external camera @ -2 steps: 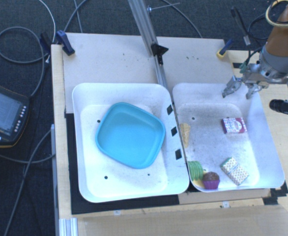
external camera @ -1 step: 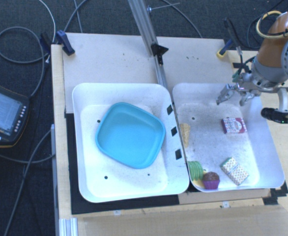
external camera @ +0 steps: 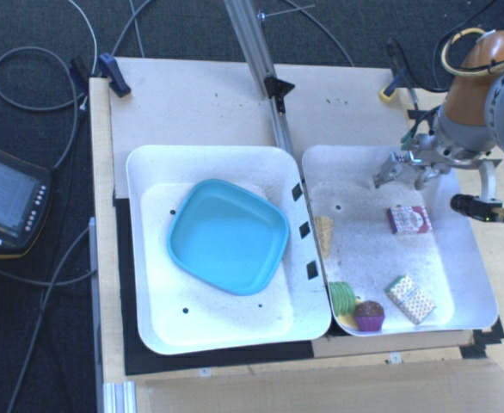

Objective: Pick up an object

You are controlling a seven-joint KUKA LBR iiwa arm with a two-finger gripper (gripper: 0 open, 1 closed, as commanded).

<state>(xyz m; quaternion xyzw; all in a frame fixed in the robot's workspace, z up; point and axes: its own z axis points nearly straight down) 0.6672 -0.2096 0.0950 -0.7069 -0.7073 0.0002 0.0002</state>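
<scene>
While the gripper hangs with fingers spread and holding nothing over the right bin, the nearest object, a pink box, lies just below it in view.

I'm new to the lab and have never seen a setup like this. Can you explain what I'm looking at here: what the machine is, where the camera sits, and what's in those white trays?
One camera looks down at a slant on a bench. The grey arm with an orange band entering from the right is a robot; its gripper hangs over the back of the right bin with nothing between its fingers. That bin contains a small pink-and-white box, a patterned packet, a purple cupcake-like toy, a green item and a pale yellowish piece. The left bin holds a blue square plate. A handheld control pad lies on the floor at left.
</scene>
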